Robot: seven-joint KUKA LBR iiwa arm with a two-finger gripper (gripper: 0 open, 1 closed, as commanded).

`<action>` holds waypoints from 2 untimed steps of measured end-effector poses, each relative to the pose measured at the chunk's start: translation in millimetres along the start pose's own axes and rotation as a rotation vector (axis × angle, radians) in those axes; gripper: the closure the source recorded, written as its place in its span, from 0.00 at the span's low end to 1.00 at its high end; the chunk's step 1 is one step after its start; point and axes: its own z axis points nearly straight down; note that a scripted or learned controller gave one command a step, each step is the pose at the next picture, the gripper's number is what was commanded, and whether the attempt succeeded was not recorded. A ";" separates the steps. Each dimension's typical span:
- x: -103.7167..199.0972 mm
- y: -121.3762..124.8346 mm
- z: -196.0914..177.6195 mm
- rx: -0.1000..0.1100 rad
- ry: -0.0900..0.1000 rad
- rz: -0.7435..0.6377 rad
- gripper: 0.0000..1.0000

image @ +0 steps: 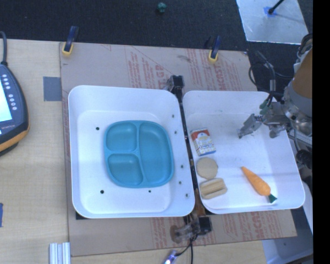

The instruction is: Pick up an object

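A: Start at the left edge. What is there?

B: A handheld control pendant (4, 109) with a lit screen lies on the wooden tabletop (30, 202), well apart from the bins. A grey patch of tape (51, 88) sits between it and the left bin.

A: And the left bin?

B: The left bin (82, 147) is white and shallow, on a sheet of cardboard (137, 65) held by 2 clamps (70, 40) along its far edge. Inside lies a blue plate (139, 153) with 3 compartments, flat on the floor of the bin.

A: Then the right bin?

B: The right bin (231, 109) touches the left one along a black joint. Near its left wall, from far to near, lie a small red and white packet (203, 142), a round tan biscuit (207, 168) just beside it, and a pale bread roll (213, 188) just beside the biscuit. Further right, near the front wall, an orange carrot (257, 181) with a green tip lies at a slant, apart from the other 3.

A: Where is the hand?

B: The hand (250, 127) hangs over the far right part of the right bin, reaching in from the right, with the grey arm (297, 87) behind it. Its fingers are spread, with nothing between them. It is well apart from the carrot and from the packet.
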 end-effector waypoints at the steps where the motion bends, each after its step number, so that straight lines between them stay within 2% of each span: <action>1: -12.5 -37.3 124.9 0.002 0.000 -0.001 0.00; 2: -58.7 -73.8 124.4 0.000 0.000 0.002 0.00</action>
